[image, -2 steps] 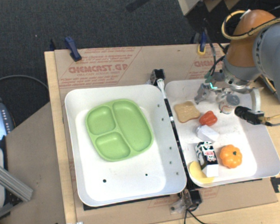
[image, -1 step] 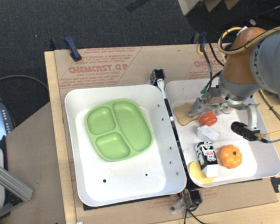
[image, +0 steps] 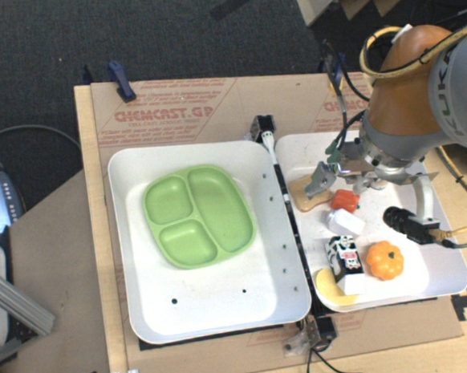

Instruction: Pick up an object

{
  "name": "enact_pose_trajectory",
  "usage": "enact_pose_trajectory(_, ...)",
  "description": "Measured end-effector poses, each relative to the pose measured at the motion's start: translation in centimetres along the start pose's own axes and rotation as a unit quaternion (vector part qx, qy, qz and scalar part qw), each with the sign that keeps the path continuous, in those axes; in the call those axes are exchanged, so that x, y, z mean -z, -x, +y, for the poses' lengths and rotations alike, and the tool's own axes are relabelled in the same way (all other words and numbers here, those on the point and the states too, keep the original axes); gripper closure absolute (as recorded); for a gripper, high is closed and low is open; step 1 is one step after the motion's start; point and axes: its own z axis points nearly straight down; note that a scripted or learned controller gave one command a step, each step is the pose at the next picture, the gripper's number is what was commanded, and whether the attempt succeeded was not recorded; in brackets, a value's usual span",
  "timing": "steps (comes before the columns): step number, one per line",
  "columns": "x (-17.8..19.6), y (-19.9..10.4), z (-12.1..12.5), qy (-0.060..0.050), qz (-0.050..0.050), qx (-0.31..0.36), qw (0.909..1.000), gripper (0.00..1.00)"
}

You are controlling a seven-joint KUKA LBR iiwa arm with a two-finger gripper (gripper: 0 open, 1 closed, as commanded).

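No obj lifted yet. Likeliest target, judging by position, is the red block [image: 345, 199] in the far-left part of the right bin [image: 435, 277], just near of the gripper [image: 351, 172]. A grey-green piece [image: 320, 179] sits just left of the gripper, partly over a tan flat piece [image: 301, 194]. Can't tell whether the gripper touches it. Near of the red block are a white block [image: 345, 223], then a black-and-white carton [image: 345, 255], w/ an orange pumpkin [image: 384, 260] to its right and a yellow piece [image: 330, 288] at the near-left corner.

Jaws: hidden under the wrist, so can't tell if open or closed, or if anything is between them.

Step, as I read it: approach/descent over the far-left cluster, pre-grasp. The next move needs one obj centred w/o catching its neighbours, as the red block and white block lie close together.

The left bin [image: 218, 299] holds a green tray [image: 197, 217], well apart. Both bins rest on the desk [image: 171, 114].
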Motion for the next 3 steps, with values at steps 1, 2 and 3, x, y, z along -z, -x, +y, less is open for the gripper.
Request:
enact_pose_trajectory(1, -0.7, -6.5, -6.3, -0.006, 0.001, 0.000, 1.0000, 0.00)
enact_pose_trajectory(2, 0.4, -6.0, -6.0, -0.003, -0.001, -0.004, 1.0000, 1.00)
enact_pose_trajectory(3, 10.2, -9.5, -8.2, 0.003, 0.000, 0.000, 1.0000, 1.00)
